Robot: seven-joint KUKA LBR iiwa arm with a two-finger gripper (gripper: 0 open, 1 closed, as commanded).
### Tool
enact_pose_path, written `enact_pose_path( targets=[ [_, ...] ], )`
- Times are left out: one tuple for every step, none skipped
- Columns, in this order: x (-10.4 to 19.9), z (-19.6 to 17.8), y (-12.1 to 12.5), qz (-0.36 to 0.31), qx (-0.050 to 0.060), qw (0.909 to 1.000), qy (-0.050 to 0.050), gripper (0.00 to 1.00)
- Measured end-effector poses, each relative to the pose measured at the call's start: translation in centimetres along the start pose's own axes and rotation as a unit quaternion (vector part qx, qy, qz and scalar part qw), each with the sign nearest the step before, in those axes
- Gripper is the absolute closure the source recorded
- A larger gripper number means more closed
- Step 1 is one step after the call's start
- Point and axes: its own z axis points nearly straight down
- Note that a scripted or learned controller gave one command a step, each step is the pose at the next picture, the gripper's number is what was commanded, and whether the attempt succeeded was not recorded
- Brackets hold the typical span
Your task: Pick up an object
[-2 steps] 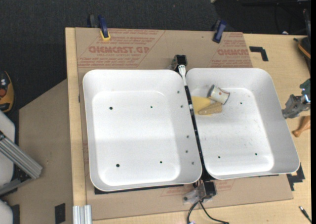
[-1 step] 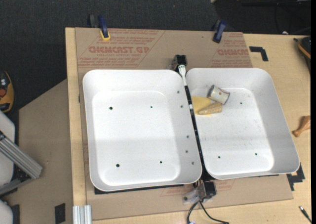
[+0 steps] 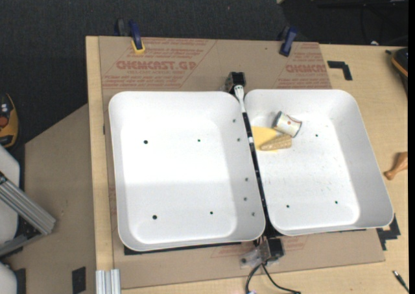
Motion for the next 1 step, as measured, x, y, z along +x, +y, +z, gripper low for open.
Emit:
enact_pose_path(
  targets=[
    [-0.27,1.07,-0.04,0.004,0.011,0.9999,0.002,0.00]
  ],
)
